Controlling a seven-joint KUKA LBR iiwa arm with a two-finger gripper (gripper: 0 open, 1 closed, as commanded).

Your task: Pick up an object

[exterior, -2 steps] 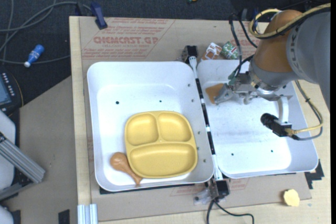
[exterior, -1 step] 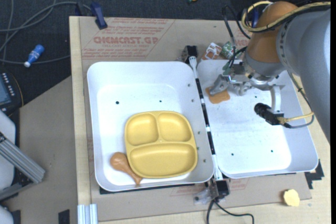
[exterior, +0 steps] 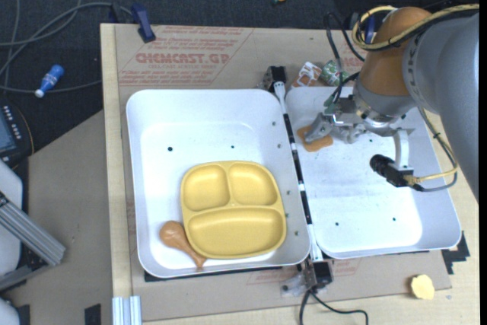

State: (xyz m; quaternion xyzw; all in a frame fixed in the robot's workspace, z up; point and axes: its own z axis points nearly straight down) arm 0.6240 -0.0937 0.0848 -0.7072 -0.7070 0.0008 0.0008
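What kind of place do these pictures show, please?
Probably a robotics lab or test workspace, not a kitchen. A grey robot arm reaches over two white bins on a bench, a toy-like yellow divided plate lies in one, and loose cables run across dark carpet.

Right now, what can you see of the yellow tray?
The tray is a yellow, plastic-looking divided plate with rounded corners: two small compartments at the far side, one wide one at the near side. It lies flat, right way up, in the left bin, near its front edge. A tan drumstick-shaped toy lies against its near-left corner.
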